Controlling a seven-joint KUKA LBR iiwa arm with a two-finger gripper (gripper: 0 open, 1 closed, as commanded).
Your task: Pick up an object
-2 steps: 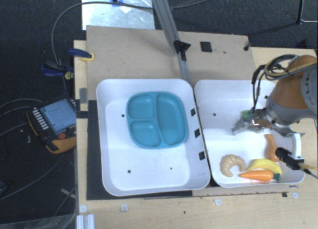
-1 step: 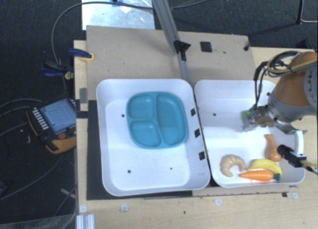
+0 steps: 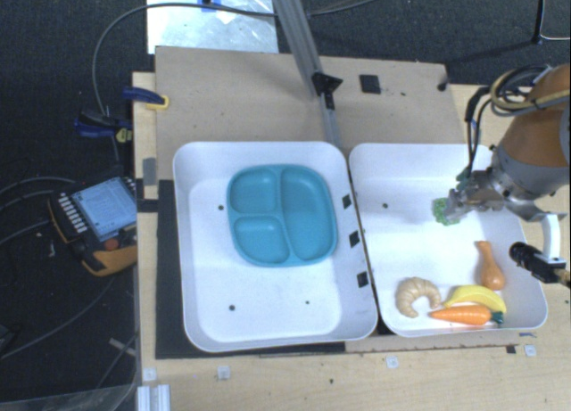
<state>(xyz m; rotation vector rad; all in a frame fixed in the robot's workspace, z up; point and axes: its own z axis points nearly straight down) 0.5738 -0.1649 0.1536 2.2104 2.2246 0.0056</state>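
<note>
Green object (image 3: 442, 211) — at end effector (image 3: 453, 205) tip, right bin (image 3: 384, 249)

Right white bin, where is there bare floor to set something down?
The right white bin is bare on its left half, between the gripper and the beige croissant. Its lower right corner is crowded: orange carrot, yellow banana.

A tan bench (image 3: 268, 97) carries two white bins side by side, the left bin (image 3: 205, 311) and the right bin (image 3: 393, 177), edges touching
</note>
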